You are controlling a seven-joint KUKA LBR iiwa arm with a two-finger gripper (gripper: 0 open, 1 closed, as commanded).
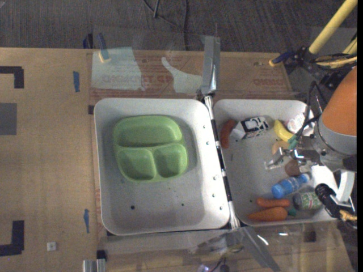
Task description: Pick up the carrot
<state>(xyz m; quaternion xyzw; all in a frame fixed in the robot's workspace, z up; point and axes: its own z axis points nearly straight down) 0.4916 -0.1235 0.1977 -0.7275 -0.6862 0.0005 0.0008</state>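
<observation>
On the bench, the right bin [244, 169] held the carrot [267, 213], lying lengthwise left-to-right, toward the camera from the gripper [285, 158]; its grip state could not be told.

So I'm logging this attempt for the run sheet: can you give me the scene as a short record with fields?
target: carrot, lying near the front edge of the right bin
beside target: blue bottle, green can
also in right bin: banana, small carton
left bin: green divided tray
end effector: over the right bin's right side, apart from the carrot
carrot grasped: no
</observation>
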